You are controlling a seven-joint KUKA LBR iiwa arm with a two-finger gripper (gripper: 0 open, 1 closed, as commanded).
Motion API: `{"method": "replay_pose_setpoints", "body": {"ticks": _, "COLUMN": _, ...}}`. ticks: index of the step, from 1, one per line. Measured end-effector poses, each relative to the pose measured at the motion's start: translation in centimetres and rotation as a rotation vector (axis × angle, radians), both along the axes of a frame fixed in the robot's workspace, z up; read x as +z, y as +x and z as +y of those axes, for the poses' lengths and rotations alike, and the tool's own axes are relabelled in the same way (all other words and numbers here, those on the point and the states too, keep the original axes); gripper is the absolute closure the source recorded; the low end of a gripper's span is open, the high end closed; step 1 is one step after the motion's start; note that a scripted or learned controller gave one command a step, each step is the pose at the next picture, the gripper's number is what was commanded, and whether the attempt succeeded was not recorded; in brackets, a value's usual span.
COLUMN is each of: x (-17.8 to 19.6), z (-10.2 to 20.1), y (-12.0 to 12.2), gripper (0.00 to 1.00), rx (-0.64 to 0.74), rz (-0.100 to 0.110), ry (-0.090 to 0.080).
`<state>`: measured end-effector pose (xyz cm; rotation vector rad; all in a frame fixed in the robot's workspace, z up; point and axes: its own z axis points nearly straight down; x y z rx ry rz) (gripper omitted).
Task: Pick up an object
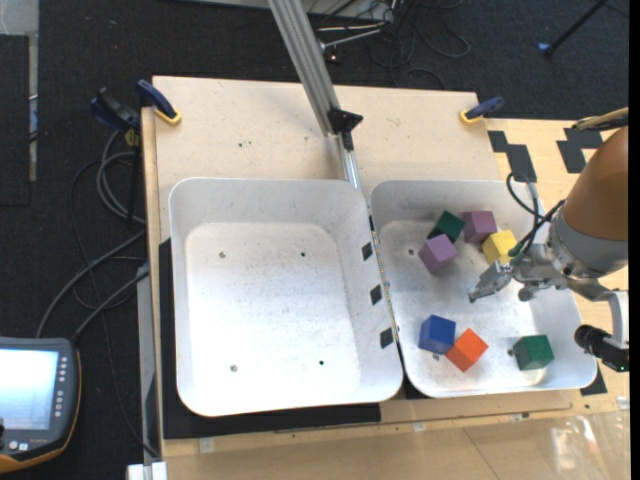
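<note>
Blocks (455,243) — all in right bin (400,203)

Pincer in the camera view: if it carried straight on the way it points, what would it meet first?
The pincer points left and slightly down in the image. That line crosses bare floor of the right bin, passing above the blue cube, toward the bin's left wall. Height is unclear.

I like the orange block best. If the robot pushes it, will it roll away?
Probably not. The orange block looks like a cube with flat faces, so it should slide, not roll. It touches the blue block, so a push might shove that too. It looks small and stiff, probably light to lift.
</note>
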<state>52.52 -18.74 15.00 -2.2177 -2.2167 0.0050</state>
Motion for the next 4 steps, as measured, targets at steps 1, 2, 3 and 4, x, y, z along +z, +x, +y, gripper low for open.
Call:
{"method": "replay_pose_setpoints", "body": {"ticks": 1, "x": -5.4, "z": 0.1, "y": -0.1, "gripper": 0.00, "rx": 0.000, "rz": -0.002, "ry": 0.000}}
{"method": "replay_pose_setpoints", "body": {"ticks": 2, "x": -4.0, "z": 0.0, "y": 0.1, "gripper": 1.00, "rx": 0.000, "rz": -0.008, "ry": -0.003}}
{"method": "replay_pose_setpoints", "body": {"ticks": 3, "x": 2.0, "z": 0.4, "y": -0.3, "gripper": 1.00, "rx": 0.003, "rz": -0.014, "ry": -0.005}}
{"method": "replay_pose_setpoints", "body": {"ticks": 4, "x": 8.1, "z": 1.1, "y": 0.1, "gripper": 1.00, "rx": 0.005, "rz": -0.014, "ry": -0.005}}
